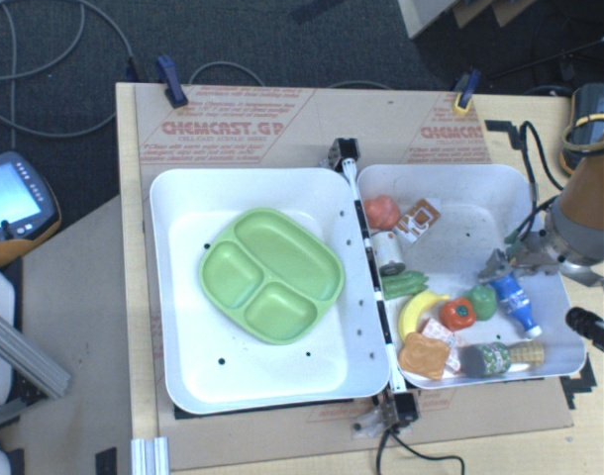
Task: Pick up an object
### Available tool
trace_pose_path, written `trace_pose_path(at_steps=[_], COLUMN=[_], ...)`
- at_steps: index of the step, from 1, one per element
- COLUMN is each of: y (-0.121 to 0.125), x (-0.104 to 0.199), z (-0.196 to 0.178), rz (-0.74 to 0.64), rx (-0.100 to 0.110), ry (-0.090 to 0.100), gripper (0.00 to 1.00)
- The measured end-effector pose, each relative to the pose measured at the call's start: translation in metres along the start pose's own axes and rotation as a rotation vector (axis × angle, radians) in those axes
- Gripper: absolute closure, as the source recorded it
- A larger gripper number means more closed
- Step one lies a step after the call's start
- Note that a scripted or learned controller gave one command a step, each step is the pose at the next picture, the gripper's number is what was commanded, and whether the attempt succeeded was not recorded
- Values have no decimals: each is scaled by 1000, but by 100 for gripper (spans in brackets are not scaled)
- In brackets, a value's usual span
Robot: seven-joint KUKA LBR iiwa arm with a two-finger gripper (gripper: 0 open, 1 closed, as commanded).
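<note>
The arm [587, 206] is cut off by the picture's edge at three o'clock. Its claw [510, 258] is too small and blurred to read — finger state cannot be told. The print on the red-and-white packet [418, 220] is illegible, and the banana [417, 313] lies partly hidden under the tomato [458, 314].

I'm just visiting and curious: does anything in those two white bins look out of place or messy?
Slightly. The green divided plate sits askew in the left bin, while the toy foods are heaped toward the right bin's near edge. Nothing looks spilled or broken.
</note>
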State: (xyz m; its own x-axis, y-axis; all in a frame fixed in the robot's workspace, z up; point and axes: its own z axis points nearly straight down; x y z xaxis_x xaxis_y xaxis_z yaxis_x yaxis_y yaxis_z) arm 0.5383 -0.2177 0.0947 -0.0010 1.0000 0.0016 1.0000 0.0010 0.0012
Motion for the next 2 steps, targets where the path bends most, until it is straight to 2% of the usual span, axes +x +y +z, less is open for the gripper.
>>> trace_pose_path(at_steps=[1, 2], y=[-4, 8], x=[106, 172], z=[-24, -94], rz=[-8, -8], rx=[2, -8], ry=[3, 1], gripper=[100, 100])
